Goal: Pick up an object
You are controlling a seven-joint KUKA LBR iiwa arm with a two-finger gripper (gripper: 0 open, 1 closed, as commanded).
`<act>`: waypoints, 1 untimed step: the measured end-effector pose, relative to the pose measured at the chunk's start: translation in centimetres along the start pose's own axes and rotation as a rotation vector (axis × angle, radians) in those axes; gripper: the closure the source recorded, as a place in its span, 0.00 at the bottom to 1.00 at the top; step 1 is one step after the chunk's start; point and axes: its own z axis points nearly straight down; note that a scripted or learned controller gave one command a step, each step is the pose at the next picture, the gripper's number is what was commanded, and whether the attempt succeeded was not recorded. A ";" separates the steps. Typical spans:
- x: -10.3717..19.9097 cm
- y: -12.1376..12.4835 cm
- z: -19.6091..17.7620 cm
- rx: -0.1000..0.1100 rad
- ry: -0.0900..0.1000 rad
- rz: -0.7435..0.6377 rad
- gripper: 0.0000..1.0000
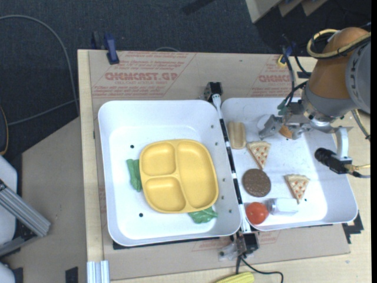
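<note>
The right bin [330, 208] holds several toy foods: a tan bun [237, 134], two pizza slices [259, 153] [297, 186], a brown patty [257, 182], a red tomato [256, 212] and a pale clear piece [285, 206]. My gripper [277, 124] hangs low over the back of this bin, to the right of the bun and above the upper pizza slice. A small orange item [286, 132] shows right beside it, and I cannot tell whether it is gripped. The grey arm with its orange band [339, 52] reaches in from the upper right.
The left bin [118, 158] holds a yellow divided plate [178, 175] with green leafy pieces [134, 174] [203, 216] sticking out from under it. A black part on a cable [330, 160] hangs over the right bin's right side. A clamp [213, 91] sits between the bins.
</note>
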 end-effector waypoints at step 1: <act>2.7 -1.5 3.5 0.001 0.000 0.000 0.00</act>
